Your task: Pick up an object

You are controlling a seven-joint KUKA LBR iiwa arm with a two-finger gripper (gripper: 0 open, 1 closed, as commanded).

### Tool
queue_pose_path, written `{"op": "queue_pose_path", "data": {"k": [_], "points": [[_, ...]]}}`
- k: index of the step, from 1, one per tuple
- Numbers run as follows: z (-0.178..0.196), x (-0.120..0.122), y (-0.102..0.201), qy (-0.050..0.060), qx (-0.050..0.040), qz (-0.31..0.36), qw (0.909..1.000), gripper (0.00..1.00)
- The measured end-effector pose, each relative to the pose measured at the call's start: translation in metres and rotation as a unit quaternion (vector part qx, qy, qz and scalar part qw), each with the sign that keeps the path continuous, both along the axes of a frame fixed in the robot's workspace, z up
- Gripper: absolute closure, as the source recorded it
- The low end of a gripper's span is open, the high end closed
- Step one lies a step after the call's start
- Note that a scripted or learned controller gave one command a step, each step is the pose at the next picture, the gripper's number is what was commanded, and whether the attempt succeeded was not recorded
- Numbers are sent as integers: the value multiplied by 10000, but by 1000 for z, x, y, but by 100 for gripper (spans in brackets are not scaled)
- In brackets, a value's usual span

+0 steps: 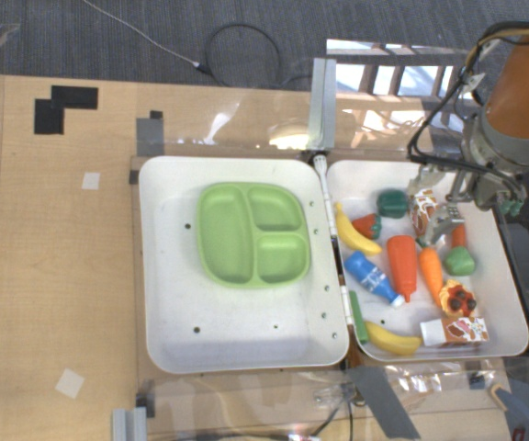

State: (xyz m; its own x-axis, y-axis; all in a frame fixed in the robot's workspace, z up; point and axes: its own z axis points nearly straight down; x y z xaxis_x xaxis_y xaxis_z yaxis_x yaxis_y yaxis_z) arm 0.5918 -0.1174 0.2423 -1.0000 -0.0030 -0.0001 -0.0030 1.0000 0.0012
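We're looking down on two white bins, and the left bin [168,320] carries a green divided plate [252,233] lying flat in its middle. The right bin [512,324] is crowded: a yellow banana [354,231] along its left wall, a blue bottle [371,277] just below it, a big orange carrot [402,265] upright in the centre with a smaller carrot [431,273] right beside it. A second banana [391,339] lies near the front edge, next to a printed carton [457,329]. At the back sits a dark green piece [392,203], and a green round piece [460,261] rests toward the right wall.

The arm comes in from the right, orange band up high, and the gripper [439,223] sits low over the back of the right bin, just beside a small white-and-red carton [423,211]. We cannot tell how the gripper is set from here, and we see nothing clearly between its tips
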Motion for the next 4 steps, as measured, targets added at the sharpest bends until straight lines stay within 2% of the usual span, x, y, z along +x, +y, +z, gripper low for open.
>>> {"op": "queue_pose_path", "data": {"k": [1,2,3,4], "points": [[-139,-43,18,-12,-2,-248,9997,0],[-153,-91,-39,-83,-9,-484,9988,0],[-154,-3,4,-66,0,-1282,9917,0],[-155,68,18,46,-20,-2764,9610,0]]}}
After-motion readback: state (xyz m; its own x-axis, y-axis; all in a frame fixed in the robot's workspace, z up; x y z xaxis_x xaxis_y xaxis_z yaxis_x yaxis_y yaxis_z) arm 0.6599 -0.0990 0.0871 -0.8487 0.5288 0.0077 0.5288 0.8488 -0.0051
